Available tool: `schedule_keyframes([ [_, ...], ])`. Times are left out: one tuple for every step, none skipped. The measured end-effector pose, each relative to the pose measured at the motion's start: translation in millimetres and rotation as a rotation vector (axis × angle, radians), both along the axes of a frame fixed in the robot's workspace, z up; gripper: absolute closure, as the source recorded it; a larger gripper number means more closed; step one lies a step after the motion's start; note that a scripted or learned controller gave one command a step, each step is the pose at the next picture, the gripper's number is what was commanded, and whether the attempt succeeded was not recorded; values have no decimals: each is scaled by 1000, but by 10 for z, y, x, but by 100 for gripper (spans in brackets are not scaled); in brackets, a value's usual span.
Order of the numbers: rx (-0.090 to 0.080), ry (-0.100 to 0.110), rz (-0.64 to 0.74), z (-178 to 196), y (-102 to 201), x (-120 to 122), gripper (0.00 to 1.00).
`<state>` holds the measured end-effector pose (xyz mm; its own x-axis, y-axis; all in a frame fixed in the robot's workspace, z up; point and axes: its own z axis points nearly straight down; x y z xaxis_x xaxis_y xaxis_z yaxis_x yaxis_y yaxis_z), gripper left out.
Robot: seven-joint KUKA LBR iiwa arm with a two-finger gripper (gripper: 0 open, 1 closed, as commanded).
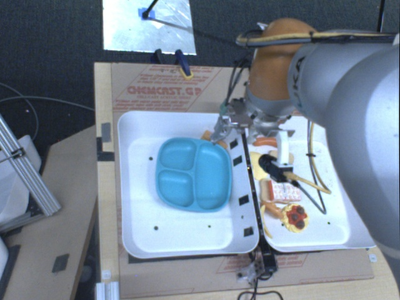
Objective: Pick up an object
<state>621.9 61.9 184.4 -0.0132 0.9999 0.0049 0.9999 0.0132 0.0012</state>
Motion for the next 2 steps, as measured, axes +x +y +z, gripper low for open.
schedule_keyframes([
  [-6,-9,-15,589,-454,352,0],
  [-5,-6,-7,669,-428,342,100],
])
